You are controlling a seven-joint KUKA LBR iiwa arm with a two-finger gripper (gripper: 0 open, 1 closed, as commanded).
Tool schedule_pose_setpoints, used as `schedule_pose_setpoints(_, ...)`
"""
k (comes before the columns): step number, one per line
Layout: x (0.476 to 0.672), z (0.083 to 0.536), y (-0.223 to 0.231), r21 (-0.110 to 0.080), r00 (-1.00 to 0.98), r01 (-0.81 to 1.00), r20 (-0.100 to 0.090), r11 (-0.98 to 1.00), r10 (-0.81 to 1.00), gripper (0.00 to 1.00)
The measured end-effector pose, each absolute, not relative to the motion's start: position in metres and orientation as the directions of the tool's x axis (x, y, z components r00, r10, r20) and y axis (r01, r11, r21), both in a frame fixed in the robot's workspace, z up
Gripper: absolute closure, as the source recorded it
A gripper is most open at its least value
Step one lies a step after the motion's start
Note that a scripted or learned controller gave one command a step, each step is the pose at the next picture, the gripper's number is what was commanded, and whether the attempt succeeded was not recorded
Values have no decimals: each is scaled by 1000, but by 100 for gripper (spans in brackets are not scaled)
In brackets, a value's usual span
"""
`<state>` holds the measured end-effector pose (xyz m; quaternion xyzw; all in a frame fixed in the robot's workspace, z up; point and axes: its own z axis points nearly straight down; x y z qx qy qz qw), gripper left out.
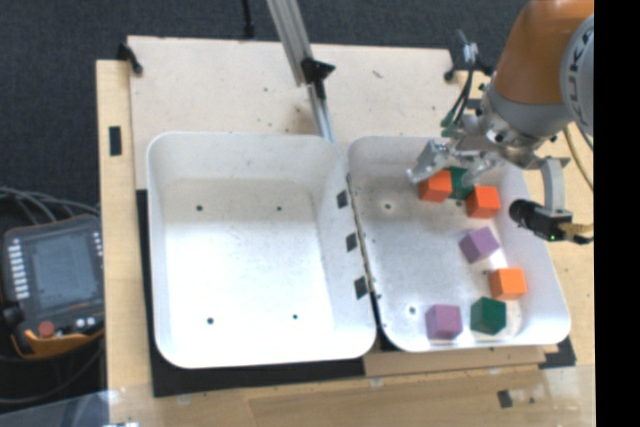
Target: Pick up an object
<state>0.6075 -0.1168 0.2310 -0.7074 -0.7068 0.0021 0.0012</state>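
Orange shows at the heart of this moment: in the camera view, the gripper (452,177) hangs low over the far part of the right bin (400,245), and an orange block (435,187) sits right at its tip, with something small and green (460,181) just beside it and a second orange block (483,201) touching or nearly touching on the side toward the bench's right edge. Whether the jaws are open, closed, or gripping that first block cannot be told from this slanted look down; the wrist hardware covers the tips, and the block may as easily be resting on the bin floor as be pinched. Nearer the bench's front edge, well apart from the gripper, lie a purple block (479,243), a third orange block (508,282), a dark green block (488,315) and another purple block (443,321), all loose on the bin floor. The left bin (160,215) holds no blocks. As a judgement, the task is at the grasp itself: the arm (540,45) is down at a chosen target in the far cluster, so the approach looks done, but nothing can be seen raised off the bin. What appears left is to secure a hold on one block and lift it free, and the crowding of three pieces under the tip could spoil that.
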Motion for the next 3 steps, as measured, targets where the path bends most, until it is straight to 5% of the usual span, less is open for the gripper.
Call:
schedule_pose_setpoints(2, 614, 124, -119, -5, 3, 1000, -1, -3, 1000, 0)
schedule_pose_setpoints(3, 617, 140, -120, 5, 9, 1000, -1, -8, 1000, 100)
